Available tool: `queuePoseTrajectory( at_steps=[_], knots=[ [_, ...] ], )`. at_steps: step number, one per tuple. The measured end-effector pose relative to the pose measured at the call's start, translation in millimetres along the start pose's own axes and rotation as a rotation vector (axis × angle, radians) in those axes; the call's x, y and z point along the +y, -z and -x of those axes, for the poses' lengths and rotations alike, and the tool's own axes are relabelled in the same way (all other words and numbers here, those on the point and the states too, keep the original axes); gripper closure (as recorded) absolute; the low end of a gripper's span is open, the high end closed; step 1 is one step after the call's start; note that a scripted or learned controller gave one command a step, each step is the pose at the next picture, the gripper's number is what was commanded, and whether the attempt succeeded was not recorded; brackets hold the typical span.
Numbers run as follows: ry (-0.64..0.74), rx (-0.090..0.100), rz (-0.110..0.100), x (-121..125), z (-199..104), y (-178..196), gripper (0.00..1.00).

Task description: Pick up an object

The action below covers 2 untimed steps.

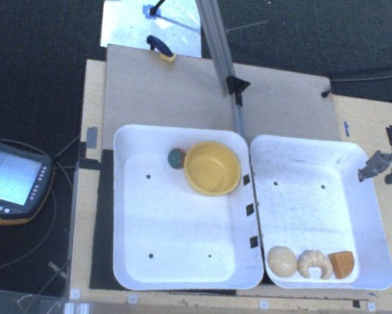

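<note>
progress: nothing picked yet; every object lies in a bin, whole grasp left to do
hand (384, 168): at the far right edge, above the right bin's outer rim, well apart from all objects; holds nothing; can't tell if it's open or closed, too small
left bin (172, 255): yellow bowl (212, 168) upright near the back right corner; small dark green ball (175, 158) touching the bowl's left side
right bin (304, 192): 3 objects in a row along the front wall: beige egg-shaped piece (282, 261), pale croissant-shaped piece (316, 264), orange-brown block (341, 263); they sit just beside each other, the last 2 may touch
nearest candidates: judging by position, the 3 in the right bin lie closer to the hand than the bowl
left to do: move over a target, descend, close, lift
table (161, 86): light tan board, 2 white bins side by side, black clips at the seam between them
room: dark carpet around; teach pendant (6, 183) on floor at left with lit screen; metal pole (219, 40) slants across the back; small yellow-black clamp (161, 48) at the board's back edge
</note>
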State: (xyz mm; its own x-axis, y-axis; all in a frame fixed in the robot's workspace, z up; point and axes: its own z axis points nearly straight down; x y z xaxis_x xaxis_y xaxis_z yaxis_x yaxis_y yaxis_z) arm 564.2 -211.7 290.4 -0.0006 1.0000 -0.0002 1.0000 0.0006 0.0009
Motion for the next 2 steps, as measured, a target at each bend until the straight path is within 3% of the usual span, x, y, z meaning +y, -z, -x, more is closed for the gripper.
queuePoseTrajectory(
  at_steps=[1,2],
  knots=[
    [0.0,0.0,0.0,0.0,0.0,0.0,0.0],
    [-0.001,0.001,-0.004,7.1,5.3,-55.5,0.0]
  ],
)
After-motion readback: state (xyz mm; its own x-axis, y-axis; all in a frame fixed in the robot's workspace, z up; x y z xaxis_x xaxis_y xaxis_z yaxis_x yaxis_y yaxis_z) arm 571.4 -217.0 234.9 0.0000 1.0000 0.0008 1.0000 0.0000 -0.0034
